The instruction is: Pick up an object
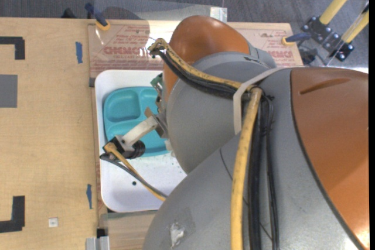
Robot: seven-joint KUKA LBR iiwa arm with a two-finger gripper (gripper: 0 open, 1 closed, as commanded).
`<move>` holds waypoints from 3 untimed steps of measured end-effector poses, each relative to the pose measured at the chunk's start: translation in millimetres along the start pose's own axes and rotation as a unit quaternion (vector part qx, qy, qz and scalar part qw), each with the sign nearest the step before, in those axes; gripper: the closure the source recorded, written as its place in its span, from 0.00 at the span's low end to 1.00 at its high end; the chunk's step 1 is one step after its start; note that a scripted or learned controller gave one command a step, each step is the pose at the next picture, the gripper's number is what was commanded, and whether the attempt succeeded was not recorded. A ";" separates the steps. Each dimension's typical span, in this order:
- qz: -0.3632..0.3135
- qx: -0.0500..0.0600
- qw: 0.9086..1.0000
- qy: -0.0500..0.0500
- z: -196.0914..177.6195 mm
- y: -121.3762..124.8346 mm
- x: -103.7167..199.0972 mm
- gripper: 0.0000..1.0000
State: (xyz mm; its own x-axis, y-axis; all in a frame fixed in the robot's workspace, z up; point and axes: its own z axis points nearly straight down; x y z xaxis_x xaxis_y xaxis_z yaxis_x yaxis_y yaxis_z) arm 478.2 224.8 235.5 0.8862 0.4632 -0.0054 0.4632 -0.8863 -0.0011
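A teal divided tray (126, 111) lies in the left white bin (111, 187), in its upper half. My gripper (159, 107) hangs low at the tray's right edge, mostly covered by my own grey and orange arm (234, 143). A small dark green piece (156, 81) shows just above the tray's top right corner, partly hidden by the arm. Whether anything sits in the gripper is hidden.
The arm covers the bin's right side and the whole second bin. A tiny dark speck (133, 183) lies on the bin floor below the tray. A wooden bench top (47, 126) runs along the left, and a clear panel (126, 44) stands behind the bin.
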 end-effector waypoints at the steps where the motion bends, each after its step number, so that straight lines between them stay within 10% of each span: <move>1: 0.140 0.000 0.990 0.001 40.5 0.7 0.1 1.00; 2: 0.021 0.000 1.000 0.005 -75.0 0.2 1.3 1.00; 3: 0.140 -0.001 0.990 0.001 -10.5 0.5 0.3 1.00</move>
